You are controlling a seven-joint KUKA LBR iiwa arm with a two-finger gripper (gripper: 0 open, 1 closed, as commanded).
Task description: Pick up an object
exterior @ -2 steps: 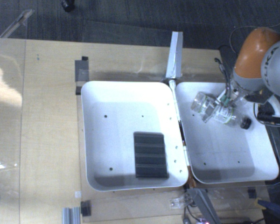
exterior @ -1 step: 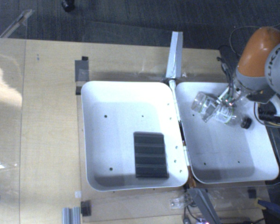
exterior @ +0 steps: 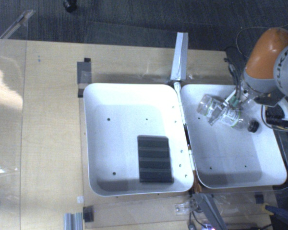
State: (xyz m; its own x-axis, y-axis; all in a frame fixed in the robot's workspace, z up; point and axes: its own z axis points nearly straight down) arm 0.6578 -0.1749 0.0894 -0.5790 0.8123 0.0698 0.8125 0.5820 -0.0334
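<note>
A black ribbed block [exterior: 155, 159] lies flat in the left bin [exterior: 101, 128], toward its near side and right of centre. The arm [exterior: 269, 56] reaches in from the right over the right bin [exterior: 240, 162], its gripper [exterior: 220, 112] hanging above that bin's far left part. The gripper is clear plastic and blurs against the white floor, so whether it is open or closed cannot be told. Both bins sit on the wooden tabletop [exterior: 48, 152].
</note>
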